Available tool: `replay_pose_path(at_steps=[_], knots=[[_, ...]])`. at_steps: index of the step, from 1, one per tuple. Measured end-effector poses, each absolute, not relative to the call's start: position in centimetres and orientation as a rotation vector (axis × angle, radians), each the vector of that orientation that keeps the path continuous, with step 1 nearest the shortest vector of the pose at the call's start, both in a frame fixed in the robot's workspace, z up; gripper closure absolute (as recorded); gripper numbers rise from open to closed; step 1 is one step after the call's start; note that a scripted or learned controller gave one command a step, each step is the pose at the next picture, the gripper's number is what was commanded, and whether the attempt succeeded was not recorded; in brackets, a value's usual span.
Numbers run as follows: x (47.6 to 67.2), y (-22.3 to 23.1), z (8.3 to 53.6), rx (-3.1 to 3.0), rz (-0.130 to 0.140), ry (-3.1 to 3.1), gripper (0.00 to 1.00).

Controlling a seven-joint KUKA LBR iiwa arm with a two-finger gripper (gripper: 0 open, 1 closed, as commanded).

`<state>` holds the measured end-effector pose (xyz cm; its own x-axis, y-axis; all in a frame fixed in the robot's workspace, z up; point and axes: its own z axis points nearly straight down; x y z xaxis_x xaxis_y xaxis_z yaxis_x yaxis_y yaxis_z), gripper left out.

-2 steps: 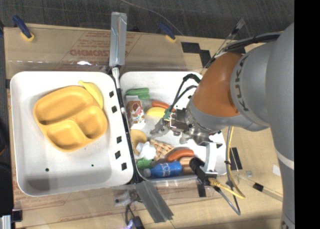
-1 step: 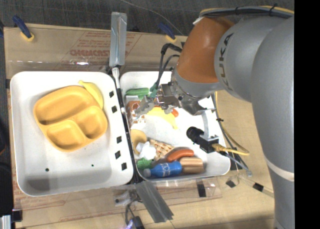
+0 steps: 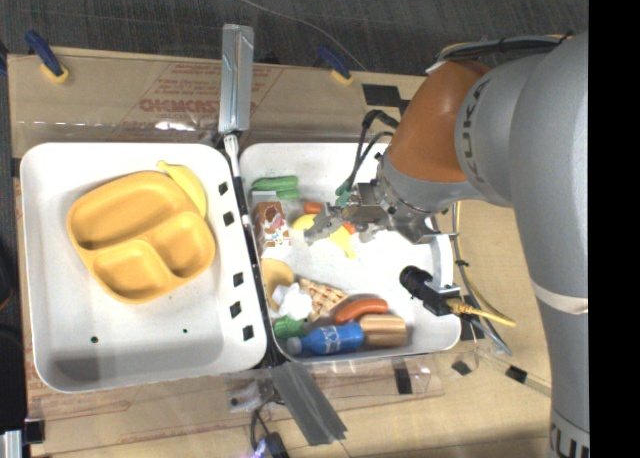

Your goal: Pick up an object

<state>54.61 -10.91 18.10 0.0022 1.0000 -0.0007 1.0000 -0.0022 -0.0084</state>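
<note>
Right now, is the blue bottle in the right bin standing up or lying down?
Lying down. The blue bottle rests on its side along the right bin's near wall, beside a brown bottle.

The arm (image 3: 530,136) is a thick, smooth, rounded tube of pale grey with a matte sheen, and a broad glossy orange band (image 3: 435,126) wraps it just above the wrist. Below the band a darker grey collar narrows to a cluttered metal gripper (image 3: 345,224) of silvery-grey brackets, with thin black cables looping over the orange band and along the wrist. A black cylindrical fitting (image 3: 425,291) juts out on the near side of the wrist beside a white bracket, with yellow wires trailing to its right.
</note>
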Motion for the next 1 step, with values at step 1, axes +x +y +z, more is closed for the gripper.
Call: replay_pose_path(at_steps=[1], knots=[[54.72, -10.72, 19.13, -2.212, 0.009, -2.222, 1.00]])
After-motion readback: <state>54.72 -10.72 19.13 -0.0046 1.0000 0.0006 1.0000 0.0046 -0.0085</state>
